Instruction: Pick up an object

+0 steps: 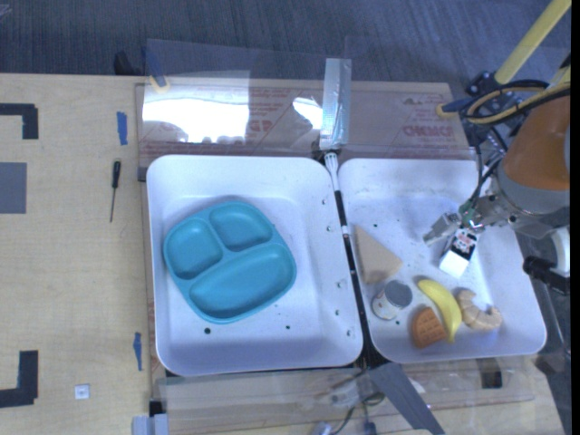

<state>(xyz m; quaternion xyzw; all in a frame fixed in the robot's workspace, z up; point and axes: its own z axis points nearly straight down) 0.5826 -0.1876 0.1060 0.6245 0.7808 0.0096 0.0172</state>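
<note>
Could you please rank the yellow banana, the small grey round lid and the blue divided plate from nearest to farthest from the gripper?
From the gripper:
1. Yellow banana, right bin, below it.
2. Small grey round lid, right bin, lower left.
3. Blue divided plate, left bin.

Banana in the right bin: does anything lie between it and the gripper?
Nothing visible blocks it. The gripper hangs above the right bin, up and right of the banana. A bread-like piece touches the banana's lower side, and a round grey object lies left.
</note>
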